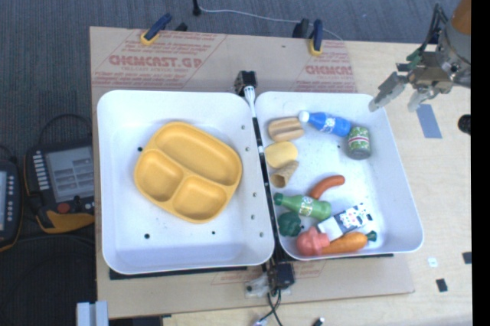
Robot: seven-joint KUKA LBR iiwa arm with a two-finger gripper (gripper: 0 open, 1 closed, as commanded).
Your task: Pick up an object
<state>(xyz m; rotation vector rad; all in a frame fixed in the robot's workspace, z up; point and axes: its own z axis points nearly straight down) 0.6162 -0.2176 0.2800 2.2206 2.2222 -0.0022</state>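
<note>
White plastic all over the place here: two shallow bins sit side by side on a cardboard-topped bench. The left bin [115, 164] has a yellow divided tray [187, 171] lying in it, three compartments, turned at a bit of an angle. The right bin [398, 179] is where all the clutter is — a hot dog toy [285, 128] near the top left corner, a blue bottle [327, 122] lying on its side just beside it, and a small green can [358, 141] near the bottle's far end. Below the hot dog there's a yellowish bread-looking piece [280, 156] close to the divider between the bins, then a red sausage [327, 185] tilted in the middle. Further down, a green bottle [304, 204] lies on its side, with a dark green lump [289, 223] under it, a reddish round thing [310, 242], a carrot [346, 242] along the bottom wall, and a little white carton with dark print [348, 220] between the green bottle and the carrot.

The gripper [400, 98] is up at the right, above the bench outside the right bin's top right corner, well apart from every item in the pile. Its two fingers are spread wide with nothing between them, so it's released. The orange band of the arm [463, 14] pokes in at the edge above it.

Two clamps, yellow and blue, hold the board at the back edge [157, 27].
</note>
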